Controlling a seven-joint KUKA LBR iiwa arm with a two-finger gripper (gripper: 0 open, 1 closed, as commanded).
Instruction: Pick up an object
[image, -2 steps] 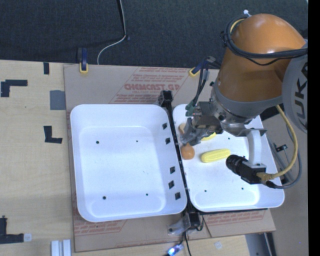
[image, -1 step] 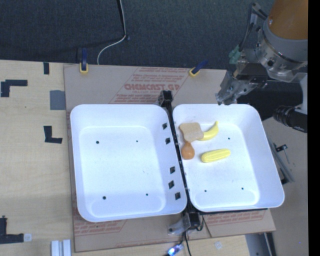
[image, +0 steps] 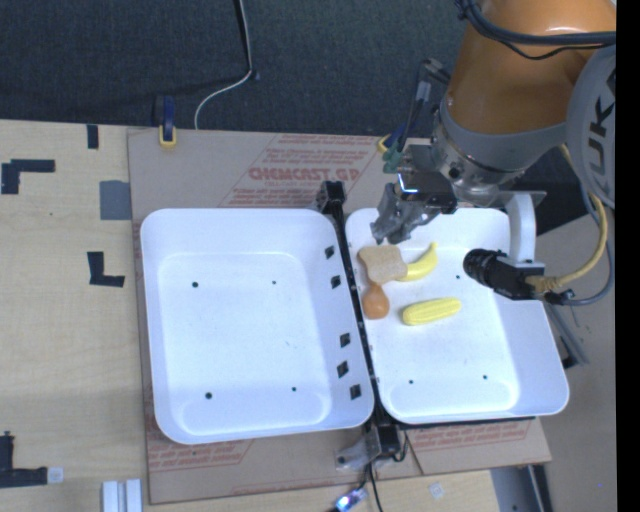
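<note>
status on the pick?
Gripper low over right bin, above toast. Nothing seen between fingers. Banana, corn, orange piece crowd close by.

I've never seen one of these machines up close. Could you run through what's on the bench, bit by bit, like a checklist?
Surface: cardboard sheet on a wooden bench, bearing two shallow white bins, left and right.
Job's things: in the right bin, tan toast-shaped toy, curved yellow banana toy, yellow corn-cob toy, small orange piece.
Clutter: nothing seen.
Pincer: pincer low over the toast toy; grip unclear.
Cables: white cable behind the bench.
Surroundings: black tape marks at left.
</note>
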